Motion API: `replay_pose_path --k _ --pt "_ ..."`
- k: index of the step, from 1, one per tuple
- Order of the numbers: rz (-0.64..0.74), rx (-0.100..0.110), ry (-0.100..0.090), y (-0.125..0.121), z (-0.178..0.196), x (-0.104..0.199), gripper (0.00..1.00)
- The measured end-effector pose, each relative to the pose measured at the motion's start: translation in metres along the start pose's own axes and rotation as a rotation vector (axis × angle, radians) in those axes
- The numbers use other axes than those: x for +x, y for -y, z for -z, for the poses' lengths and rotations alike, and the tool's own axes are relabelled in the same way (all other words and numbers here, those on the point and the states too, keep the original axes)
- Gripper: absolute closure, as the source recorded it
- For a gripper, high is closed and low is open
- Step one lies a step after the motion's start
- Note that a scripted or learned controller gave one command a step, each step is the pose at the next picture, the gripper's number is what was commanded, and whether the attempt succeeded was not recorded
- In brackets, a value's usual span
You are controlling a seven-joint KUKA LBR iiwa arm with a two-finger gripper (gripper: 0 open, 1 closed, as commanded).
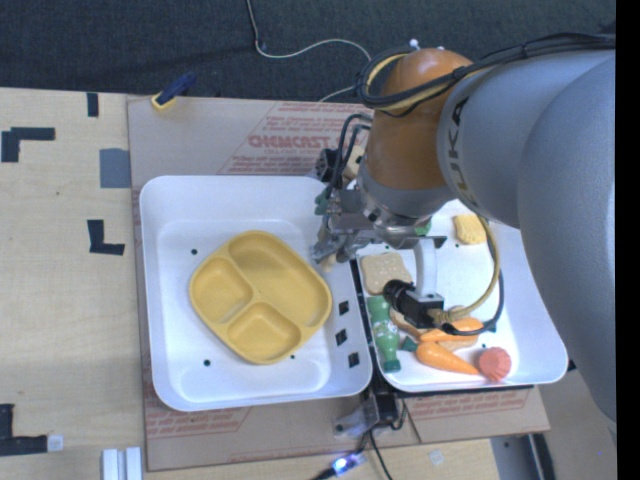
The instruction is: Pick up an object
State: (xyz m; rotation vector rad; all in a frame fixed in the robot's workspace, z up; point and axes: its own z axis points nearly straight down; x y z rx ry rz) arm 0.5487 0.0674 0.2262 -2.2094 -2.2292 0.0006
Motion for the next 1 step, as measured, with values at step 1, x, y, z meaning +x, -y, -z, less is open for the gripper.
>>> replay_pose_path --k 1 --pt "-0.004 0.002 0.002 0.0133 -0.0041 0.0283 1.00"
